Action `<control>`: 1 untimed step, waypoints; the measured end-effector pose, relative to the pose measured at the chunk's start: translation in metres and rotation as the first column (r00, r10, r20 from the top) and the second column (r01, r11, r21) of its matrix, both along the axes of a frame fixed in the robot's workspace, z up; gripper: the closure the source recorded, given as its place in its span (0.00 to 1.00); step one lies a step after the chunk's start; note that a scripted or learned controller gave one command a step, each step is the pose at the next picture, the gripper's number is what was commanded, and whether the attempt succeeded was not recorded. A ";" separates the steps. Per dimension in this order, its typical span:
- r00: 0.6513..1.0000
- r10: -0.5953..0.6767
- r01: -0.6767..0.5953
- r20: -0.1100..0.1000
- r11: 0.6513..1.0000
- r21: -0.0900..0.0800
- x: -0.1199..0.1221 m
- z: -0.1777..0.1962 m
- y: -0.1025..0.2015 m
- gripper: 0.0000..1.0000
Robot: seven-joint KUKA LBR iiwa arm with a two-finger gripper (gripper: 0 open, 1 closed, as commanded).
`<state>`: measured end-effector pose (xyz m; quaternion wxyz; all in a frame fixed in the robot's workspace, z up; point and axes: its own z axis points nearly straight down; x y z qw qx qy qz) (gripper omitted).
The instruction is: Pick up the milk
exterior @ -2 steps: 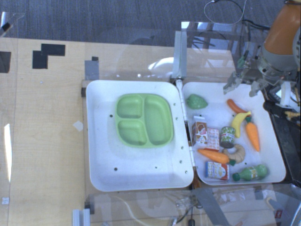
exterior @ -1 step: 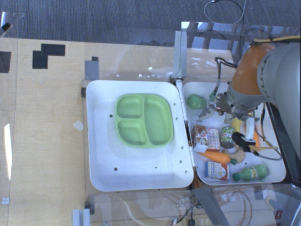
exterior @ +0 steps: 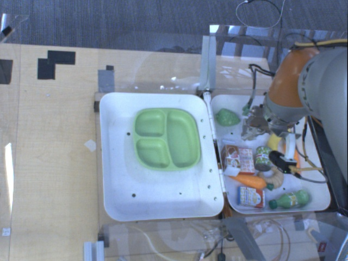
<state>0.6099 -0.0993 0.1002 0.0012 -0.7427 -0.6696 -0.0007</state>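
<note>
The milk carton (exterior: 238,159) lies flat in the right bin (exterior: 321,200), touching the carrot (exterior: 251,181) and beside the can (exterior: 262,157). The gripper (exterior: 254,125) hovers above and behind it; whether the jaws are open I cannot tell. Descend squarely onto the carton, avoiding its neighbours.

Arm housing (exterior: 326,83): smooth grey shell, rounded and bulky, with a faint sheen noted.
Band (exterior: 287,83): glossy orange, domed, seated between the grey shell and the wrist.
Wrist section (exterior: 280,113): darker grey collar observed below the orange band.
Gripper (exterior: 254,125): dull grey metal, angular and small-parted; detail is blurred.
Cables (exterior: 261,7): thin dark leads looped above the arm; others trail past the wrist.
</note>
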 end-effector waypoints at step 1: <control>1.000 -0.013 0.013 -0.003 1.000 -0.001 -0.014 0.003 0.017 1.00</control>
